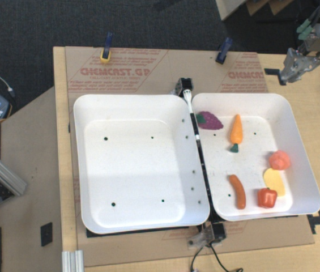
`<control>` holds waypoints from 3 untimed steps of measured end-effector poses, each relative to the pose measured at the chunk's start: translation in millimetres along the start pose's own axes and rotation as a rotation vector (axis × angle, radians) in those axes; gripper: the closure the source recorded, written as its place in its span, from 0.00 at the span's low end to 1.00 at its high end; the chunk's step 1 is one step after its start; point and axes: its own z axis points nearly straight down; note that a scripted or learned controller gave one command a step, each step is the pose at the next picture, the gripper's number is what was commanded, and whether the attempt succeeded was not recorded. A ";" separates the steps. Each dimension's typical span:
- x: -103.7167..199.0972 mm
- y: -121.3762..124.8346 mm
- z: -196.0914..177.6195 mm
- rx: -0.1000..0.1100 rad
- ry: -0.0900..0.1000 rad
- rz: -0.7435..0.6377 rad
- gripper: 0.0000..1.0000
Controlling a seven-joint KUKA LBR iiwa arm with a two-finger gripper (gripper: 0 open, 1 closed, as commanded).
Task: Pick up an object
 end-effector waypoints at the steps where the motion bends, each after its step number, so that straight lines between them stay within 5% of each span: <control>1: 57.9 13.1 -29.6 0.004 0.002 -0.001 1.00; 3: 164.0 71.8 -122.2 0.003 0.002 0.001 1.00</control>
